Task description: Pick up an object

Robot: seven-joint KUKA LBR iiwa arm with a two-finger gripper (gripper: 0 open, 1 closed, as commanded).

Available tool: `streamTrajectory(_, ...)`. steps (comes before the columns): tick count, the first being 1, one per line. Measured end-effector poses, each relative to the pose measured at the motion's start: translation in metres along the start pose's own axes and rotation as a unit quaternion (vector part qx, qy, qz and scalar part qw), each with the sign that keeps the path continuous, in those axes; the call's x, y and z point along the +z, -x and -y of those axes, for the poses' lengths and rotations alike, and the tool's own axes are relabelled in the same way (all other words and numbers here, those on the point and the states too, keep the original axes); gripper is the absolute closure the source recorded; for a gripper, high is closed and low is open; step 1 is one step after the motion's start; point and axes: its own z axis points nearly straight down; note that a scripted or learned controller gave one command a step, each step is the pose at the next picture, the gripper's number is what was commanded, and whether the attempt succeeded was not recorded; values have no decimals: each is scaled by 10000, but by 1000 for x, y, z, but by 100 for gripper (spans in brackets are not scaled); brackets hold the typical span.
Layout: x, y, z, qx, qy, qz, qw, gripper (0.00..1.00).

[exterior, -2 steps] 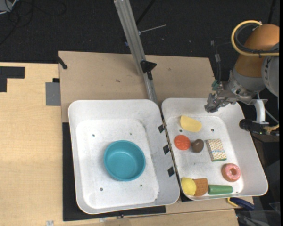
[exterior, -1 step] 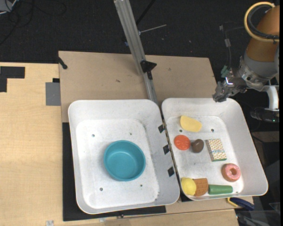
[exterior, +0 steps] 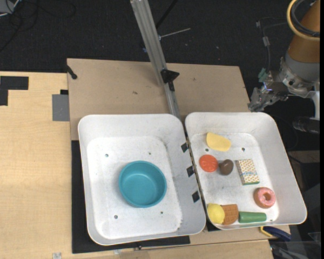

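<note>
Light wood covers the table (exterior: 27,161) on my left side, and a brown board lies under the two white bins. From my screen I see the left bin (exterior: 97,128) carrying one teal bowl (exterior: 143,184), near its middle. The right bin (exterior: 275,139) carries the small things: a yellow piece (exterior: 218,141) toward the far edge, an orange-red round piece (exterior: 208,163) just beside a dark brown one (exterior: 226,167), a patterned block (exterior: 248,171), a pink ring (exterior: 264,197), and along the near edge a yellow and brown piece (exterior: 222,213) touching a green one (exterior: 252,217). A metal rail (exterior: 154,47) stands tilted behind the bins. The claw (exterior: 262,97) hangs beyond the far right corner of the right bin, apart from every object; whether it is released or clenched I cannot tell
</note>
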Motion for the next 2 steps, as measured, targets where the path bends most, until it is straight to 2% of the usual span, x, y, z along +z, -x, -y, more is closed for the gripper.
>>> streamTrajectory(2,26,-98,37,-18,-16,-7,10000,100)
